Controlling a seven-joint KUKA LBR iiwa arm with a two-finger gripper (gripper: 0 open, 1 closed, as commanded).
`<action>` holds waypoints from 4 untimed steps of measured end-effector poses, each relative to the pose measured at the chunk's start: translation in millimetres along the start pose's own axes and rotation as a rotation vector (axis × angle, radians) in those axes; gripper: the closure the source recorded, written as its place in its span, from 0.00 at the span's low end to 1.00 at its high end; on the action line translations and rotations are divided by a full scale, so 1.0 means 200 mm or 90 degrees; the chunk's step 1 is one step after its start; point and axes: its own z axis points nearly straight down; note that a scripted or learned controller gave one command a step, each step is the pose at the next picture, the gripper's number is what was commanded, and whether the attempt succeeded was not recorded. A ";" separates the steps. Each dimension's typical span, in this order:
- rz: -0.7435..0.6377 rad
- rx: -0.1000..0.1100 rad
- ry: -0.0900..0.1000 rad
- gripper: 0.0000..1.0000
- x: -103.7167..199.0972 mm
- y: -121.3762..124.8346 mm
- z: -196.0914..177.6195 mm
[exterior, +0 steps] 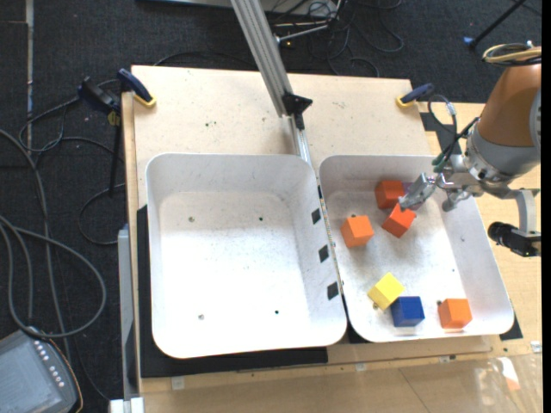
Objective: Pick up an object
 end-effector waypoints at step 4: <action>-0.001 -0.007 -0.002 1.00 0.06 0.06 -0.21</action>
